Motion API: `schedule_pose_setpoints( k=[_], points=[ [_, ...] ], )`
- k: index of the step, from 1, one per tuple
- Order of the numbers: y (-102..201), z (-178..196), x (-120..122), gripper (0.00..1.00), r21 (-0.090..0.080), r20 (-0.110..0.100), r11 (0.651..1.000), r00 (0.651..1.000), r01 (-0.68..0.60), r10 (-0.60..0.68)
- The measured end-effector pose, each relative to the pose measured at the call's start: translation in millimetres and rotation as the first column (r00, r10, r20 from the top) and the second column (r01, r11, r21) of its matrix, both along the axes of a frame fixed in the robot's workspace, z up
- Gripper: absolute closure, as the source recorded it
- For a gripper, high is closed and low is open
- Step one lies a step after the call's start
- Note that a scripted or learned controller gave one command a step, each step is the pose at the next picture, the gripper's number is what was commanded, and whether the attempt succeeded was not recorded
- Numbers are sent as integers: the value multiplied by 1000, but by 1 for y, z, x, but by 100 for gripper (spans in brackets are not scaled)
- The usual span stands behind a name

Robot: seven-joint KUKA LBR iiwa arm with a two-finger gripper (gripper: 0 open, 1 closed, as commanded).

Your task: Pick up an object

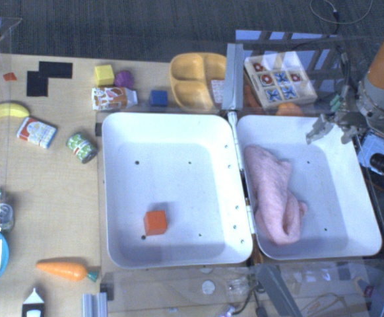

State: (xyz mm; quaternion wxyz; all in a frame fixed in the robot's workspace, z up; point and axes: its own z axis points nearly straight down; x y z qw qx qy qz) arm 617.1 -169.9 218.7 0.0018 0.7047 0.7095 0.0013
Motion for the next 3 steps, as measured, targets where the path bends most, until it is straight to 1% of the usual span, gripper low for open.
schedule_pose_setpoints(
  k=[1, 2, 3],
  points=[
    [42, -121, -23, 0, -1, 6, 998, 998, -61, 61],
    [65, -127, -85, 0, -4, 14, 991, 991, -132, 132],
    [75, -128, -13, 0, -1, 12, 999, 999, -36, 36]
  ],
)
